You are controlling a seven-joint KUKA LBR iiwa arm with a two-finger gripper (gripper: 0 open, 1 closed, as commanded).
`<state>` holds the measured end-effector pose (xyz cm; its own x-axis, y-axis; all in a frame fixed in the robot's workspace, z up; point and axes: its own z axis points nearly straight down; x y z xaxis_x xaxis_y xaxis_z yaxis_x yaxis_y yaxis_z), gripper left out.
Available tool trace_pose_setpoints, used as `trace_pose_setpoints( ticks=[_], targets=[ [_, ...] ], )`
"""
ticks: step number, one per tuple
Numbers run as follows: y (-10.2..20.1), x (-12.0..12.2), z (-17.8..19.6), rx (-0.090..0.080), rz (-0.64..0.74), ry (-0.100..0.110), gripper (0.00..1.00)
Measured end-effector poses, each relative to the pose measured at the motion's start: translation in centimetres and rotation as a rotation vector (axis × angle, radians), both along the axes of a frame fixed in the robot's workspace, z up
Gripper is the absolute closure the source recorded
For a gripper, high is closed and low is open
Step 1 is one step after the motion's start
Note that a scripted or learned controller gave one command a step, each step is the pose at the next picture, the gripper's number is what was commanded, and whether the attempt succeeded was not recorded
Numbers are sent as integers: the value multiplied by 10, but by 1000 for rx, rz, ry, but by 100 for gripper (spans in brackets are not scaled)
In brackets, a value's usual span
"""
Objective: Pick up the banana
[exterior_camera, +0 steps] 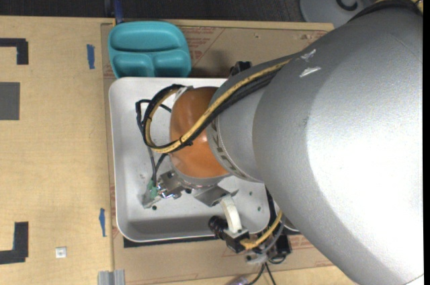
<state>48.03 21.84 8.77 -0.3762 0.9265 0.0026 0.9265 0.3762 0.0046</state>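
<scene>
Arm [322, 142] is reaching in from the right and covering most of the white bin [127, 163], w/ the orange band [195, 136] sitting over the bin's middle. Black and yellow cables [158, 119] are looping off the band toward the bin's left wall.

Hand [161, 189] is hanging low in the bin's lower-left part, just under the band. Seeing only bits of it: grey metal and a small green part near the bin floor. Can't tell how far it's open or whether it's got hold of anything, the wrist is blocking it.

Banana: can't make it out anywhere in the bin. Arm is hiding most of the floor, so no call on where it's lying.

Bare bin floor is showing along the left wall and along the near edge. A small white part and a black connector w/ yellow wiring [232, 223] are hanging off the arm over the bin's near rim.

Teal tray [149, 48] is sitting on the counter [54, 142] just beyond the bin's far-left corner, touching or nearly touching the rim, looks like two pockets moulded in it. Blue tape marks [91, 56] are sitting on the counter left of the bin, one by the tray and one by the bin's near-left corner. Black tape corner marks are sitting further left of the bin. Grey stand base [322, 1] is sitting beyond the counter, past the bin's far-right side.
</scene>
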Motion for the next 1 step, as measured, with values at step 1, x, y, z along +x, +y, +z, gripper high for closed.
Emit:
trace_pose_setpoints(
  ticks=[1],
  targets=[
    [1,0,10,2,0,-1,100]
  ],
)
